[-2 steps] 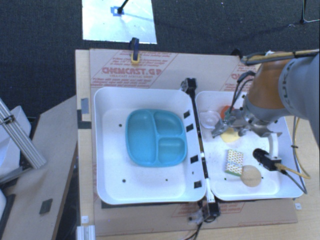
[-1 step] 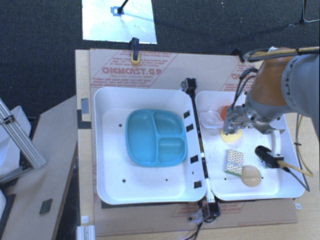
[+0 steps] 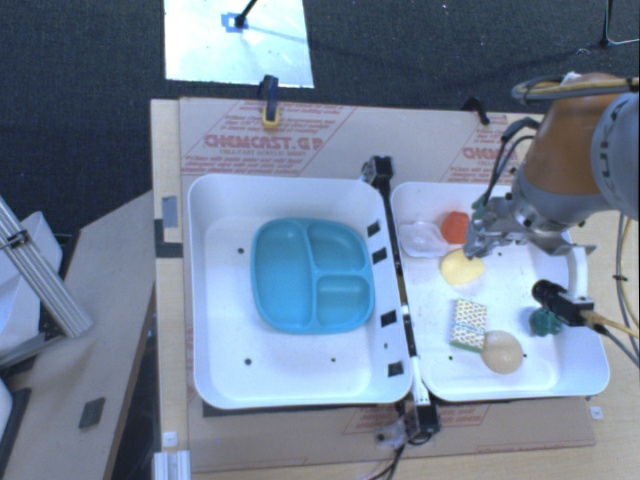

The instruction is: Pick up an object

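My gripper hangs low over the right bin, near its back. Its tip is right at the top edge of a pale yellow object; I cannot tell whether it touches. An orange object lies just left of the gripper, partly hidden by it. A clear, whitish object sits beside the orange one. Nearer the front are a green-and-white patterned block, a beige ball and a small teal object.
The left bin holds a blue divided plate. A black divider strip runs between the two bins. The arm's grey and orange body reaches over the right bin's back right corner.
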